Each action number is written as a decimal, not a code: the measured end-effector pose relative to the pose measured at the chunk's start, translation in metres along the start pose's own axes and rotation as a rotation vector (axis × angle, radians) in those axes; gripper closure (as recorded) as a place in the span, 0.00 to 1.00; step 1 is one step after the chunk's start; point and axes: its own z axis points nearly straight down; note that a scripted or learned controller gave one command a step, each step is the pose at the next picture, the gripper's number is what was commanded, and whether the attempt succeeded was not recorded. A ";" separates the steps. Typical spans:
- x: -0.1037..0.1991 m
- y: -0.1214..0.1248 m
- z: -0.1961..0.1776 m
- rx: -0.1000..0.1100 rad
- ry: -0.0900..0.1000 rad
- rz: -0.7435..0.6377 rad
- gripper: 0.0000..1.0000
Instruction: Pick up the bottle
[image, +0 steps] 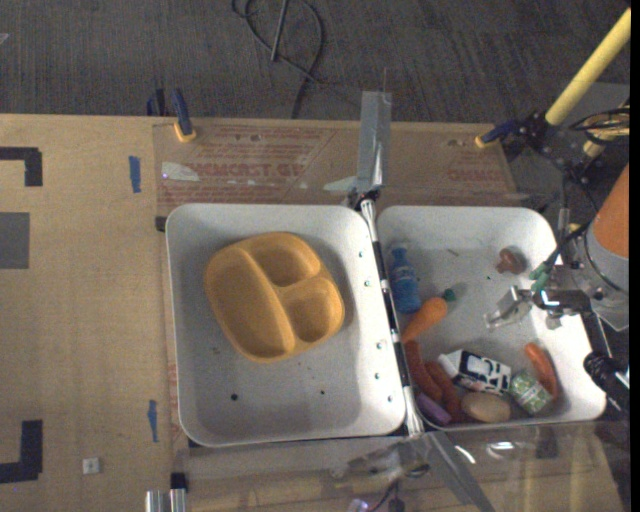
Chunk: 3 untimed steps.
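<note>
Plastic, wood and shiny metal

The blue bottle (404, 281) looks like clear plastic; left of it, a smooth matt orange plate (274, 295) lies in a glossy white bin (190, 330).

Two white bins sat side by side on the bench. The left bin (200, 400) held a yellow divided plate (274, 295), tilted a bit off square. The right bin (470, 235) was the messy one: a blue bottle (404, 281) lay along its left wall, with a carrot (424, 317) just beside its lower end. A black-and-white carton (482, 370), a green can (531, 392) and some sausages (428, 380) crowded the bottom edge. The gripper (520, 303) hung over the right side, well apart from the bottle.
</note>
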 end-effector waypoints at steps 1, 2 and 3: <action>0.000 0.000 -0.008 0.002 0.000 0.001 1.00; 0.000 0.000 -0.008 0.002 0.000 0.001 0.00; 0.055 -0.001 0.040 0.000 -0.001 0.036 0.00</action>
